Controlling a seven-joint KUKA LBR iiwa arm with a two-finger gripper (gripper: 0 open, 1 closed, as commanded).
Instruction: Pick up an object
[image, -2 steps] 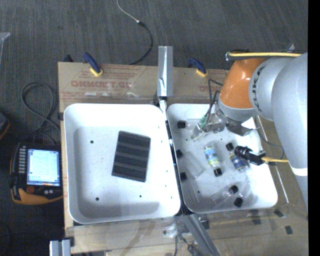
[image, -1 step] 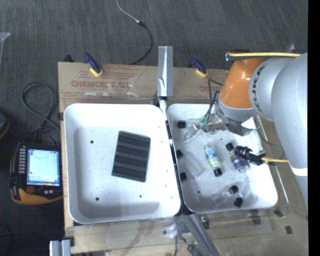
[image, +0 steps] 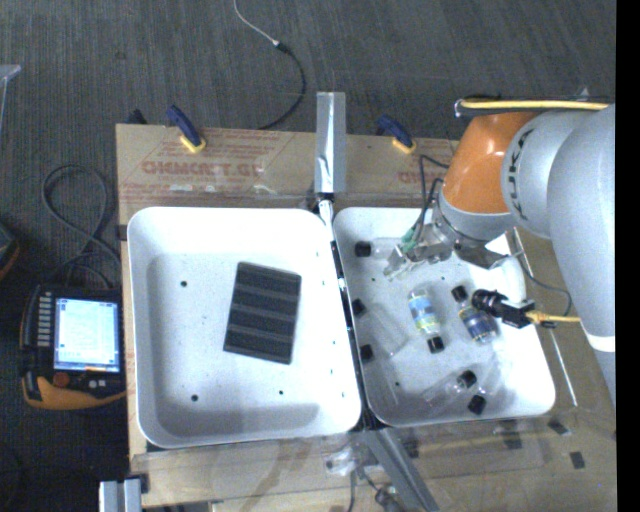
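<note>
I see gripper (image: 405, 252) low over upper part of right bin (image: 540, 395); finger state I cannot tell; small clear bottle (image: 424, 311) lies just below it on bin floor; black ridged pad (image: 263, 312) lies in left bin (image: 150, 330).

A brown plywood bench top (image: 230, 170) carries printed red lettering. Two blue clamps (image: 184, 127) grip its far edge. A black cable (image: 292, 75) curls on the dark floor beyond that edge. Left of the bench lies an orange-and-black handheld pendant with a lit screen (image: 76, 343).
</note>
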